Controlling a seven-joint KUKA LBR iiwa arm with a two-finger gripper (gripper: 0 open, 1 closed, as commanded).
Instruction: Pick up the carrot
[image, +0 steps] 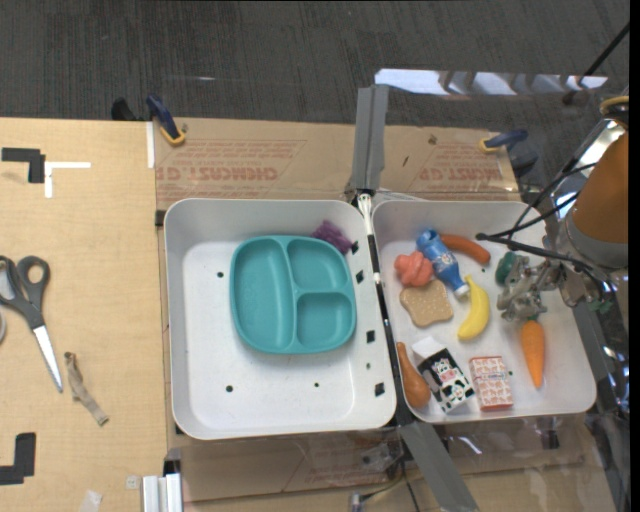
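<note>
cardboard sheets (250, 165) | red mirrored print, wording not readable

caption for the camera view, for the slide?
Gripper hovering just above the carrot in the right bin; teal plate in the left bin.

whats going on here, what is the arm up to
A robot arm reaches in from the right over the right bin, which holds toy food. Its gripper hangs just above the top end of the carrot, which lies on the bin floor, not lifted. Nearby lie a banana, a bread slice and a blue bottle. The left bin holds a teal divided plate.
</note>
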